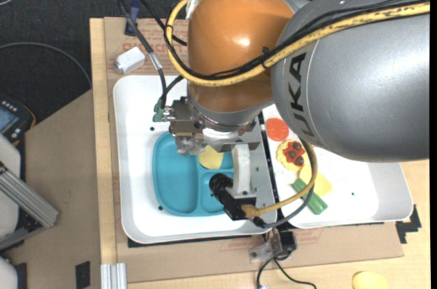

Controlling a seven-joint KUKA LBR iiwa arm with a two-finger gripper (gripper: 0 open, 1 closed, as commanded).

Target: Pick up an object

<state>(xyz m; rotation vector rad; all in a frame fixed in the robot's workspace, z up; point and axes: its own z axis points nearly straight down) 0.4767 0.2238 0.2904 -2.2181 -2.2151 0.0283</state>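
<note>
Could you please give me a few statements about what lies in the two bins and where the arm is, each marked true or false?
1. A light blue divided plastic tray lies in the left white bin. True.
2. The flat orange round piece lies in the left bin. False: it lies in the right white bin, near the divider.
3. The grey arm with the orange band hangs over the left bin. True.
4. The small green block rests inside the blue tray. False: it lies in the right bin, beside a yellow piece.
5. A pale yellow piece lies on the tray under the wrist. True.
</note>
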